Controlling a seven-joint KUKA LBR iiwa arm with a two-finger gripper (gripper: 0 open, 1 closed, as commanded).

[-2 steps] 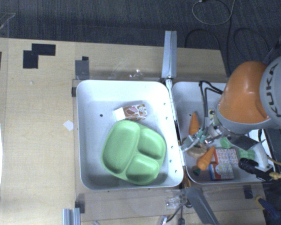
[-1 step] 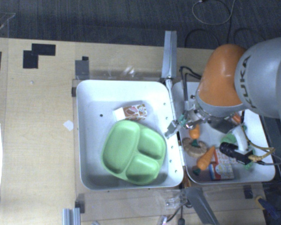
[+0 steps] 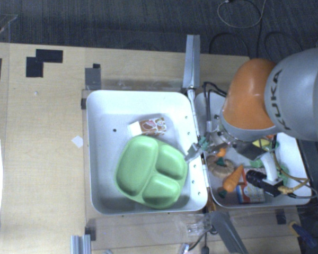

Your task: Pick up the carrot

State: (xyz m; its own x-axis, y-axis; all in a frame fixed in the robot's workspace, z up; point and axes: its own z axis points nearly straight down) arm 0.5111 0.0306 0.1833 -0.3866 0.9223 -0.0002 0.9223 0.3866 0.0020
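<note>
Camera view: the carrot (image 3: 231, 179) lay loose in the white bin (image 3: 294, 152) under the arm, toward that bin's near wall, among small clutter. The claw (image 3: 216, 148) hung over the same bin, near the carrot but not on it; open or closed could not be told. Judged: approach only, with grasp and lift outstanding.

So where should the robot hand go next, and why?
Probably shift the gripper rightward in the view until it's above the tapered orange carrot. The gripper sits at the left rim of the right-hand shallow white bin, while the carrot lies further inside, apart from it.
</note>
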